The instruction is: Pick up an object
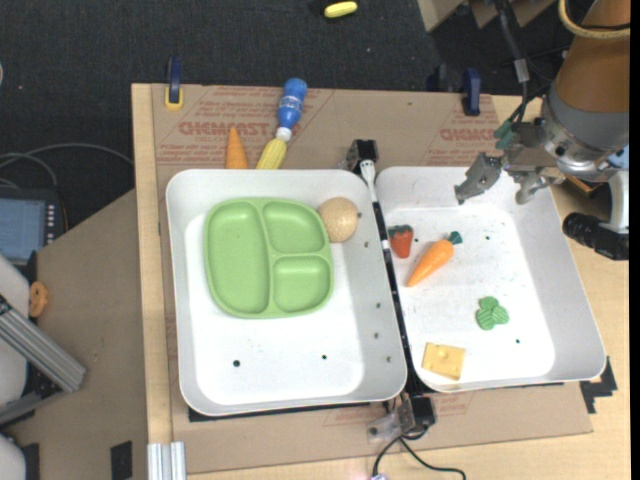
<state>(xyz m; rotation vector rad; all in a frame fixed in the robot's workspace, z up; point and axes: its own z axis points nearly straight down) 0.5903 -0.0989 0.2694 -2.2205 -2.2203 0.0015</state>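
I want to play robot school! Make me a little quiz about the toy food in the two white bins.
1. True or false: the green divided plate lies in the left bin.
2. Which lies nearest the toy carrot in the right bin? A) yellow cheese block B) red strawberry C) green broccoli piece
3. Fill in: the tan ball touches the plate's upper ____ corner.

Key: 1 true. 2 B. 3 right.
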